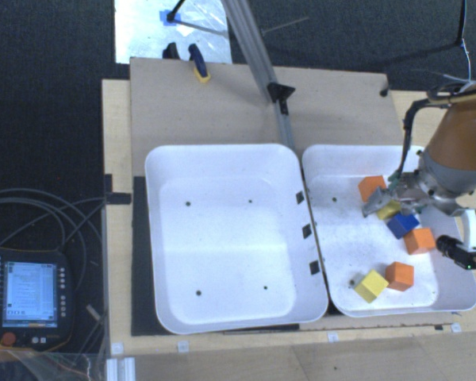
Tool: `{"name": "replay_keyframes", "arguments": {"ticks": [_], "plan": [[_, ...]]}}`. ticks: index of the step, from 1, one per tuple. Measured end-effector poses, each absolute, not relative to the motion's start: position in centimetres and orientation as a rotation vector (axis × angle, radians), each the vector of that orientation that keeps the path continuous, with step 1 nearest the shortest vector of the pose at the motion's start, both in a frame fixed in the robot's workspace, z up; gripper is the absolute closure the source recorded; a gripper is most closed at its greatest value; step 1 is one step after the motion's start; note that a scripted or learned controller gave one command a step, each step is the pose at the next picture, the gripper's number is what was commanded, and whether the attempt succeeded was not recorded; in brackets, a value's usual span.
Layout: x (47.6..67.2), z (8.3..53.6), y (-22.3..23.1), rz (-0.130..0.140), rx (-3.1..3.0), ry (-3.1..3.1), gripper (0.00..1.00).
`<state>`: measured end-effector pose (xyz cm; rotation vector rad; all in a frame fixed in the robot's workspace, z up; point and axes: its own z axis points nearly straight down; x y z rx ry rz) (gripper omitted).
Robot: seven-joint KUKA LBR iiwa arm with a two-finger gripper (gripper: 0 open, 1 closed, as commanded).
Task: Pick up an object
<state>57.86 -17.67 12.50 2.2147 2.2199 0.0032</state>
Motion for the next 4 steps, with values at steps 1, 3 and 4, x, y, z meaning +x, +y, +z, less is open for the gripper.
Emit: {"name": "replay_keyframes", "arguments": {"ticks": [1,3,4], "plan": [[58.1,13.9,-17.7,0.008,2.208,2.220,1.00],[60.3,25.4,-18.1,0.007,2.209,2.221,1.00],[60.5,29.4,-18.1,0.006,2.210,2.223,1.00]]}}
